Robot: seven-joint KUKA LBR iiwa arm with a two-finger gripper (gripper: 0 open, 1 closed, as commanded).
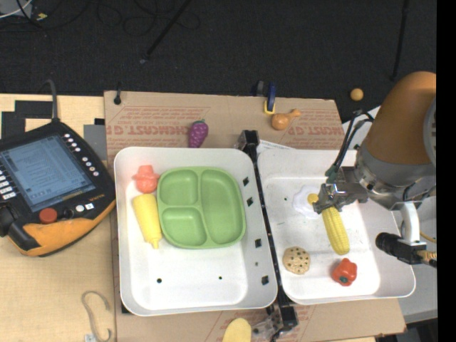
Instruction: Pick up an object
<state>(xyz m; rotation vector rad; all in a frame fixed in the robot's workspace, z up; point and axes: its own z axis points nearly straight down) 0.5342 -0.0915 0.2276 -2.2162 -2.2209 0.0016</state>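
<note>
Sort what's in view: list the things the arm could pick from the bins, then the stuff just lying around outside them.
In the bins: corn cob, cookie, red pepper, yellow bottle, pink toy, green divided plate.

Lying about: purple grapes, orange gourd, control pendant, metal hook.

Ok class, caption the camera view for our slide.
Pincer at the corn cob's top end in the right bin.
</note>
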